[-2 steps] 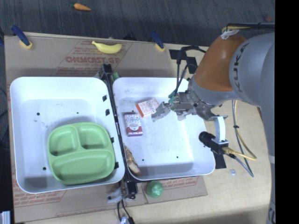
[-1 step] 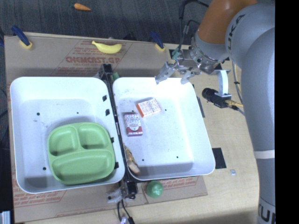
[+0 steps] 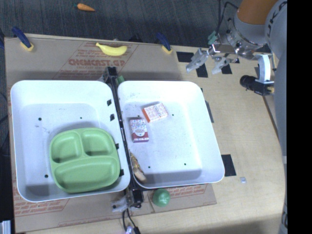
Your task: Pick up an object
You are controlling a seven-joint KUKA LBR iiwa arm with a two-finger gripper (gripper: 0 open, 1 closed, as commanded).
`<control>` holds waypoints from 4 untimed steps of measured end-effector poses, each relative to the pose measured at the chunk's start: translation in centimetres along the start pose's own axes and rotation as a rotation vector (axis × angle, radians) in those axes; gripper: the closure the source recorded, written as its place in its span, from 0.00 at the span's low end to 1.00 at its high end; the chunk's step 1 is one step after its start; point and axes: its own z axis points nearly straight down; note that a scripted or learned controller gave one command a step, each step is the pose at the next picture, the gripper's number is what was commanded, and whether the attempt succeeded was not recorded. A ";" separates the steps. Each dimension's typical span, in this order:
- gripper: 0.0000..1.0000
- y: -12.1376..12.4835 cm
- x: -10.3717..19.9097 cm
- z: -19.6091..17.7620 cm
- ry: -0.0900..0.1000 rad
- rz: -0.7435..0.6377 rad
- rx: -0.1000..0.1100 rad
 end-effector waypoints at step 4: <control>0.00 0.1 6.4 -1.9 0.000 -0.002 -0.001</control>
